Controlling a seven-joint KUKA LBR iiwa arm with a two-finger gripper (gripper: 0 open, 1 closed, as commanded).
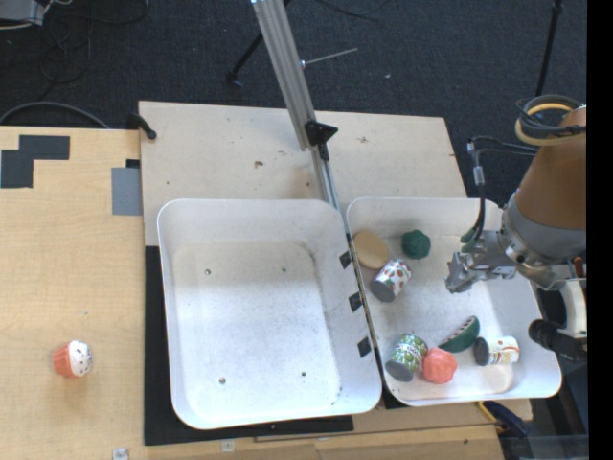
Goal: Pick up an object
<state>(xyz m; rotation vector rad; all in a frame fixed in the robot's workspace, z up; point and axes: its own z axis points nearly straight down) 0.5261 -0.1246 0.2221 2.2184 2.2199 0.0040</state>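
Right now your gripper (pixel 466 268) hangs over the right bin (pixel 536 387), near a green ball (pixel 416 243); you cannot tell how its jaws stand.

We note one arm (pixel 554 195) with a broad orange band and a grey ring beneath it. The end effector (pixel 464 268) is dull grey metal, blocky, with small angular parts. Black cables loop by the upper segment, with a yellow coil just above the band.
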